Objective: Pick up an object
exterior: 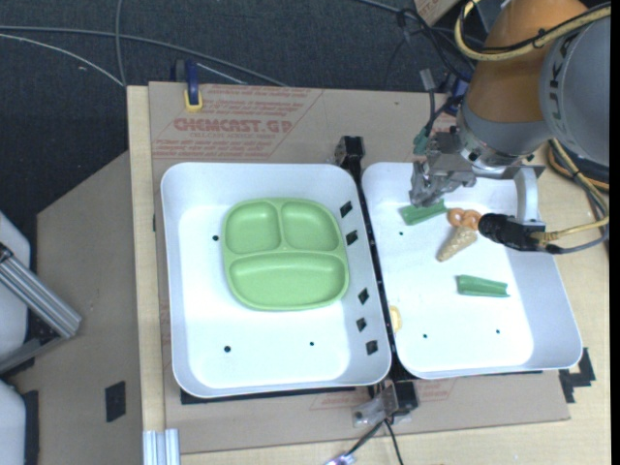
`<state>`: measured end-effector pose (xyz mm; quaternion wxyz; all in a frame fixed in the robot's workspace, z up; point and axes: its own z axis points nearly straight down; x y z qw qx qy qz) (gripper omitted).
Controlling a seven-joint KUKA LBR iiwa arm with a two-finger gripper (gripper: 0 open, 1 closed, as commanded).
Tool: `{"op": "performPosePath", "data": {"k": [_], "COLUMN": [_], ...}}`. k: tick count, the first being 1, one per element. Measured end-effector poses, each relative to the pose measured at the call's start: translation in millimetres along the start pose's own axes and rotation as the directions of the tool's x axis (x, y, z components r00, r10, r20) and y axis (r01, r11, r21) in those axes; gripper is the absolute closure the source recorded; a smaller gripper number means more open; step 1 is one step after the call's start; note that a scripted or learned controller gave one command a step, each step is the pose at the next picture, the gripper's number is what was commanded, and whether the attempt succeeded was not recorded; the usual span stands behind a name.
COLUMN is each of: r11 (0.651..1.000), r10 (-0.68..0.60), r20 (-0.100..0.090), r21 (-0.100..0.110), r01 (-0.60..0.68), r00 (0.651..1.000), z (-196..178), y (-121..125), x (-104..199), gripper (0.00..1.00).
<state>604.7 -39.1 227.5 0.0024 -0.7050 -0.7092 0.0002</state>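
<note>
Where the right bin (542, 342) meets its upper left corner, a flat green piece (423, 214) lies tilted on the white floor, and the gripper (424, 194) stands directly over its upper end. Whether the fingers are spread or closed cannot be told from this slant, nor whether they touch the piece; nothing can be seen held between them.

Just to the right of that green piece lies a tan and orange object (459, 235), long and tapered, slanting down to the left, its orange end uppermost. Below and to the right of it, well apart from the first green piece, a second green piece (482, 287) lies nearly level on the bin floor.

Above the gripper rises the arm (528, 56), with its orange band and grey body entering from the right. A black cylinder with a yellow cable (511, 231) juts out beside the wrist, over the right part of the bin.

The left bin (194, 347) holds a light green divided plate (285, 254) with three compartments, lying flat near its middle. Both bins rest side by side on a brown cardboard surface (242, 114) with red printing along its far edge, and dark carpet surrounds it
</note>
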Motion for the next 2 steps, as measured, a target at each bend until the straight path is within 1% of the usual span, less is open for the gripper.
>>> {"op": "performPosePath", "data": {"k": [1,2], "r11": [1.000,1.000], "r10": [0.000,0.000], "r20": [0.001,0.001], "r21": [-0.006,0.000], "r01": [0.000,0.000], "r00": [1.000,1.000], "z": [-9,2], "y": [6,5], "x": [50,106], "gripper": [1.00,1.00]}}
